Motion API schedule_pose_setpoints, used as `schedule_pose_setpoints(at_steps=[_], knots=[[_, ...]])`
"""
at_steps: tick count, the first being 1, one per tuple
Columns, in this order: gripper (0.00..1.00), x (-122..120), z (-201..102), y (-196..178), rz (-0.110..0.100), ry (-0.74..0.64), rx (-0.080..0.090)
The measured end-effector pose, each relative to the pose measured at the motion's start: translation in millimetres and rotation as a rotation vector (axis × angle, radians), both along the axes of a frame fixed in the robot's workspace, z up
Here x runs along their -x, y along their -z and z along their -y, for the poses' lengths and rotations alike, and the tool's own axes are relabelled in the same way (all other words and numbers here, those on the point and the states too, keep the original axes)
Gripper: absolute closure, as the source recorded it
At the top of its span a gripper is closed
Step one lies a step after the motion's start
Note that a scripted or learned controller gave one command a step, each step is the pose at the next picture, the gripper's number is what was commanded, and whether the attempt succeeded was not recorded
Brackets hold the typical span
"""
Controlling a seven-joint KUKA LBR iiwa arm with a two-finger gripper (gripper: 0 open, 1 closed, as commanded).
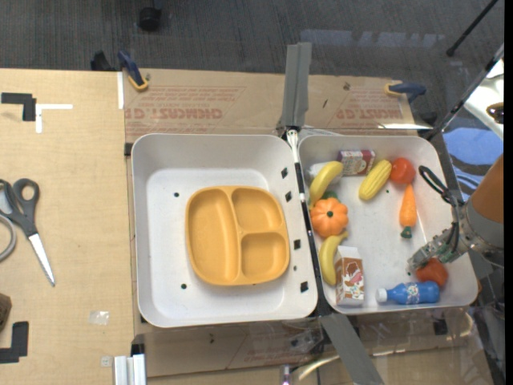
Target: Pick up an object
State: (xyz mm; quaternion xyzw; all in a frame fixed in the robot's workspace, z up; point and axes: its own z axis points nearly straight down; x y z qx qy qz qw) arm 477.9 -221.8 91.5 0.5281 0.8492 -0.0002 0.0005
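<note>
The right bin [377, 239] holds several toy foods: two bananas [325, 179] [329, 260], a corn cob [375, 180], a red tomato [401, 171], a carrot [409, 207], an orange pumpkin [329, 216], a small can [357, 162], a juice carton [349, 276] and a blue-and-white bottle [410, 293]. My gripper [431, 255] reaches in from the right edge. It hangs low at the bin's near right corner, just above a red-orange fruit [434, 273] that it partly covers.
The left bin [152, 239] holds a yellow divided plate [238, 235]. Scissors [28, 223] lie on the wooden bench at far left. A metal bar [296, 87] runs between the bins at the back, above cardboard [200, 107].
</note>
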Motion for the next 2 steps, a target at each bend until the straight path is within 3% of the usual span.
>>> schedule_pose_setpoints(at_steps=[1, 2], knots=[[1.00, 0.2, 0.0, 0.1, -0.001, 0.343, 0.000], [1.00, -27.9, -31.0, 0.3, -0.002, 0.419, 0.000]])
